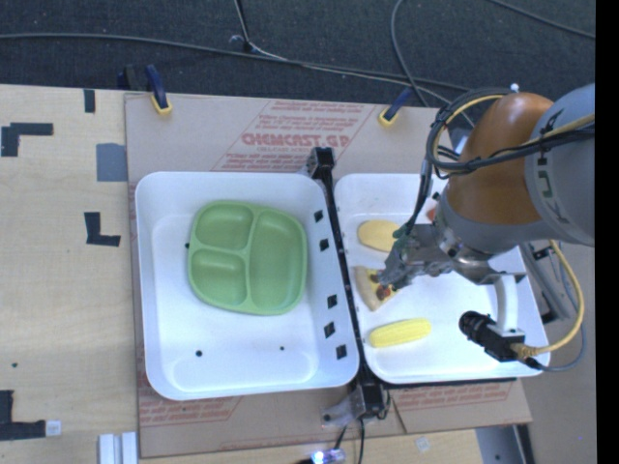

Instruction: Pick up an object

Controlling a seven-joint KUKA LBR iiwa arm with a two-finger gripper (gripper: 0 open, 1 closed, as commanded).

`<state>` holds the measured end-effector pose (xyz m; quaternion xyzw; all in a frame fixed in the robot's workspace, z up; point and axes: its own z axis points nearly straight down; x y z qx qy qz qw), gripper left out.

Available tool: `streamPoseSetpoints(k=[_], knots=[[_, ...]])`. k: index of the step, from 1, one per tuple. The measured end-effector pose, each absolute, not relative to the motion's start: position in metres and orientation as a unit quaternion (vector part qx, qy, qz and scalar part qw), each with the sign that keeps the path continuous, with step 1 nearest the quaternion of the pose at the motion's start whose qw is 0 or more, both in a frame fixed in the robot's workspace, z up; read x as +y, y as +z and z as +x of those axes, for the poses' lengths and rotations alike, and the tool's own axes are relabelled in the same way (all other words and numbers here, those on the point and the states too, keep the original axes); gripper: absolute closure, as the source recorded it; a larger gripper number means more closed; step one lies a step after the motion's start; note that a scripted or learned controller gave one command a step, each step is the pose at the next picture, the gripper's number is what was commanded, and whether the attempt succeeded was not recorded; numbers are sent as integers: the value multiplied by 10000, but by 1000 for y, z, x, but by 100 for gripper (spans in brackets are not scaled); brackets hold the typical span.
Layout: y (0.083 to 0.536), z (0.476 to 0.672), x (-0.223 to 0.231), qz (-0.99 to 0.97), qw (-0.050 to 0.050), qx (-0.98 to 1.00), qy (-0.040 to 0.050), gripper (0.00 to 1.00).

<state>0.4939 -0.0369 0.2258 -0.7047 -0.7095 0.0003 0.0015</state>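
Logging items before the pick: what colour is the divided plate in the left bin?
Light green, seen plainly in the camera view: the divided plastic plate lies in the left white bin.

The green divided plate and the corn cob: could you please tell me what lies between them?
In the camera view, the black divider where the two white bins meet runs between the green divided plate and the corn cob; otherwise bare bin floor.

Red print "CHEMCAST GP" — on the brown backing board [290,133]

Probably a robotics lab: clamped cardboard sheet [290,133], loose cables [242,42], taped plywood bench [58,288].
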Motion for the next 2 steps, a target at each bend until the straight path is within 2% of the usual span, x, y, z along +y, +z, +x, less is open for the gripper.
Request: streamPoseSetpoints(k=[2], knots=[[231, 485, 61, -7045, 9, -7097, 2, 100]])
